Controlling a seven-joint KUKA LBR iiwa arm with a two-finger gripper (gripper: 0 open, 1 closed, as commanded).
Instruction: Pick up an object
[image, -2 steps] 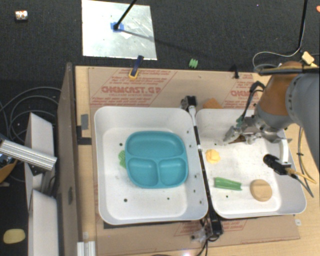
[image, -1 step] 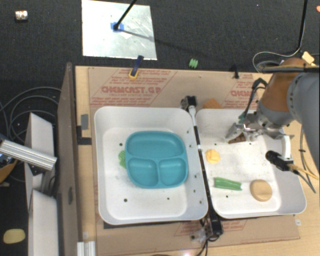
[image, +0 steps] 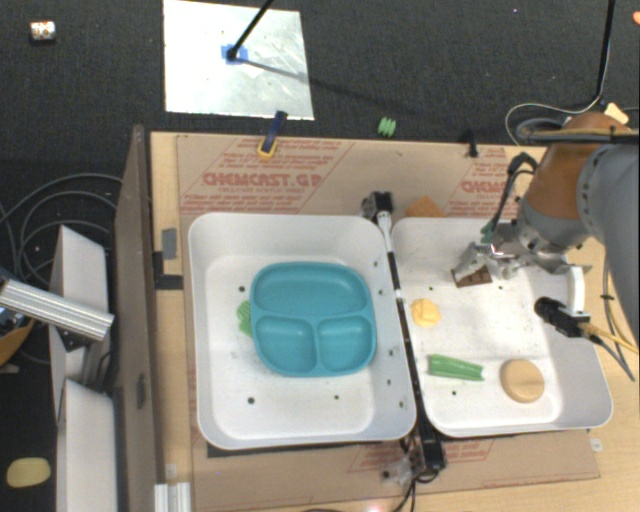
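Nearby, yellow piece (image: 426, 312), green pod (image: 456, 368) (tan disc (image: 522, 380) beside).

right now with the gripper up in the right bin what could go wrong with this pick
The gripper hangs over bare floor in the upper part of the right bin, apart from the yellow piece, the green piece and the tan round piece; closing here would likely grab nothing. The yellow piece lies near the divider, so a finger may hit that wall.
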